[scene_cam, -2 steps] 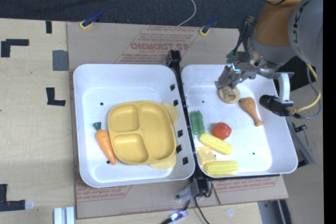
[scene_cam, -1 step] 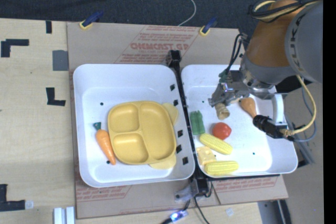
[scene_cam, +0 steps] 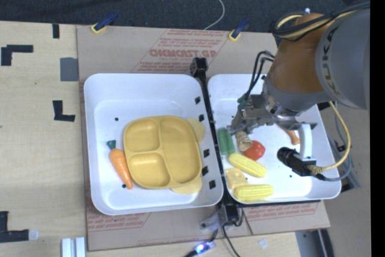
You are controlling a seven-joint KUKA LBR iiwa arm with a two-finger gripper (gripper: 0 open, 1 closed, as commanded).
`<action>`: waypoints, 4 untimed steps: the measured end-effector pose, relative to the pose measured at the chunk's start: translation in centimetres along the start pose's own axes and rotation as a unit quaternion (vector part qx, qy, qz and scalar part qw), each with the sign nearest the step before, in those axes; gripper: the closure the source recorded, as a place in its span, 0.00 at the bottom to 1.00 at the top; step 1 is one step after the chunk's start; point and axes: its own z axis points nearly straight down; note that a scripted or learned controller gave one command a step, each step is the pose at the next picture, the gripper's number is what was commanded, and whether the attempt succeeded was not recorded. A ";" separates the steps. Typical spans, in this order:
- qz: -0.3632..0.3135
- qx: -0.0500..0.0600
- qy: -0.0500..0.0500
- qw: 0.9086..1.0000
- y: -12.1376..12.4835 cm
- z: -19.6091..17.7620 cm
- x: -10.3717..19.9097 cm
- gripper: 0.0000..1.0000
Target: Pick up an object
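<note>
My gripper (scene_cam: 243, 127) hangs low in the right bin (scene_cam: 313, 189), right over a cluster of toy food. Under and beside it lie a green piece (scene_cam: 225, 141), a tan piece (scene_cam: 243, 142) and a red tomato (scene_cam: 255, 150). Two yellow corn cobs (scene_cam: 247, 165) (scene_cam: 253, 192) lie nearer the front, with a pale yellow piece (scene_cam: 234, 177) between them. A small orange piece (scene_cam: 293, 136) lies to the right. The fingers sit against the tan piece and the green piece, and their state is hidden by the wrist.
The left bin (scene_cam: 102, 93) holds a yellow divided plate (scene_cam: 162, 150) and an orange carrot (scene_cam: 120, 167) along its left side. A black divider (scene_cam: 207, 123) runs between the bins. The arm's grey and orange body (scene_cam: 307, 69) covers the right bin's far corner.
</note>
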 end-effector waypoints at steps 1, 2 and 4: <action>0.001 -0.002 -0.001 1.000 1.4 -1.1 -0.6 1.00; 0.001 -0.001 0.000 1.000 -0.1 -1.9 -0.2 1.00; 0.001 -0.002 -0.001 1.000 0.8 -1.8 -0.8 1.00</action>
